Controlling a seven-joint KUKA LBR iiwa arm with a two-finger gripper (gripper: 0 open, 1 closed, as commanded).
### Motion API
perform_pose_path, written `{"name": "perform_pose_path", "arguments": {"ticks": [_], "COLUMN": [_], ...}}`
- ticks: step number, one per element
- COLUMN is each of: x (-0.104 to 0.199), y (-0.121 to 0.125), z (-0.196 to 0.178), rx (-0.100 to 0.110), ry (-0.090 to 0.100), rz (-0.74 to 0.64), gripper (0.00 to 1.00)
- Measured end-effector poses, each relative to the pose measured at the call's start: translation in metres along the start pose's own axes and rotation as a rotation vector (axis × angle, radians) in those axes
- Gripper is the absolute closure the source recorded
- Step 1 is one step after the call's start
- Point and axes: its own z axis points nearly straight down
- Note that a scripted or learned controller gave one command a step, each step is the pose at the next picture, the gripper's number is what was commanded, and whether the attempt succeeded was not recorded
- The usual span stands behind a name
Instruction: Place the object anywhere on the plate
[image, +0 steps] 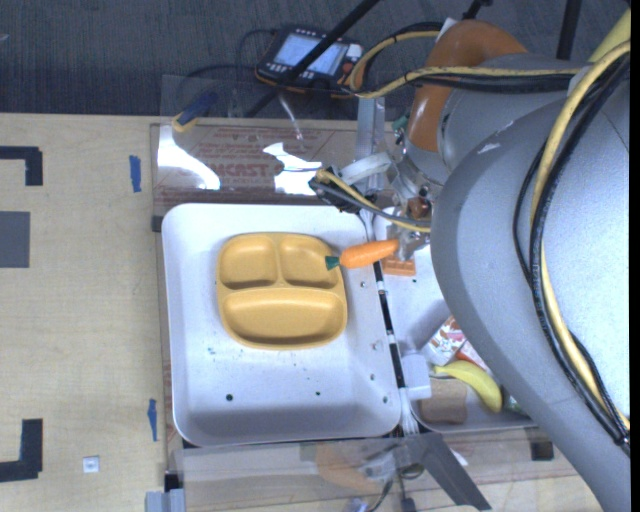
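Orange and tapered, the carrot (368, 254) hung level at the right rim of the yellow plate (282, 289), its green tip just over the plate's upper right corner. The jaws (392, 250) were clenched on the carrot's thick end, above the seam between the two bins. The three-part plate lay in the left white bin (195, 330). A banana (472, 383) lay in the right bin beneath the grey arm (540, 230). The bench (70, 300) was pale wood.
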Motion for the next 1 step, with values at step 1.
{"name": "perform_pose_path", "arguments": {"ticks": [1], "x": [-0.0001], "y": [0.0001], "z": [0.0000], "rx": [-0.001], "ry": [-0.001], "rz": [0.000], "gripper": [0.00]}}
